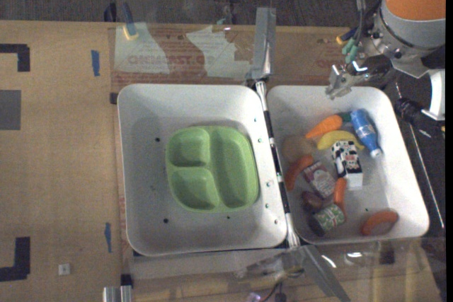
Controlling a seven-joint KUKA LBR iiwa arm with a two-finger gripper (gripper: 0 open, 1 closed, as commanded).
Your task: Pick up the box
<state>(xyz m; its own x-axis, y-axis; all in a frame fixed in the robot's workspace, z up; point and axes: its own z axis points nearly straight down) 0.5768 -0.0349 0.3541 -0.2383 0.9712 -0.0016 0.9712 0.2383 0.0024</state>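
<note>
Nearest the camera, by the right bin's (410, 173) front edge, lies a small green carton (328, 217) and an orange oval piece (379, 222) toward the front right corner. The box (347, 160) sits near the middle of that bin: a small upright carton with a black-and-white cow-like pattern and a white lower face. A yellow banana shape (334, 140) touches its back side, an orange carrot shape (324, 127) lies beyond that, and a blue bottle (365, 131) rests beside it toward the right wall. A pink-and-white carton (320, 179) lies just left of the box. The left bin (141, 117) holds a green divided plastic tray (211, 167). The gripper (342, 81) hangs over the right bin's back edge, well apart from the box; whether it is released or clenched cannot be told.
</note>
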